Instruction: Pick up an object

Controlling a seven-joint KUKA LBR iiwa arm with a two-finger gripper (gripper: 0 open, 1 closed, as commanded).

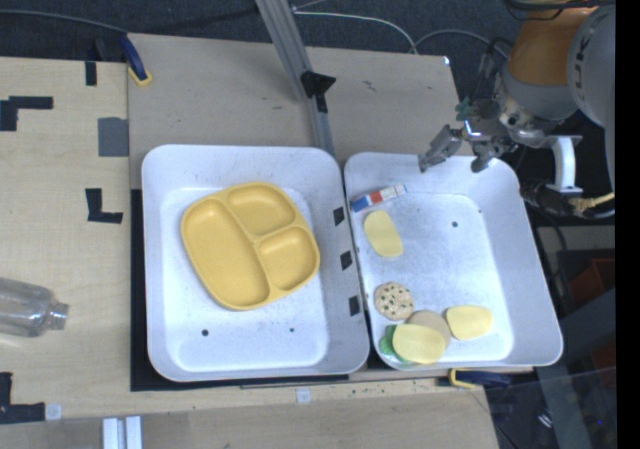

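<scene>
I am watching the two-finger gripper (461, 151) hanging with its fingers spread apart and gripping nothing above the far rim of the right shallow white bin (500, 199), while the pale yellow oval toy food piece (383, 234) is lying below in that bin.

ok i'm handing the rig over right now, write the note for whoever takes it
Gripper: jaws open, holding nothing, above the far rim of the right white bin.
That bin holds a pale yellow oval piece, round speckled cookie, red-and-blue packet and more yellow pieces near the front.
Left white bin: yellow divided plastic tray.
Done: nothing picked.
Left: descend, grasp one object, lift.
</scene>
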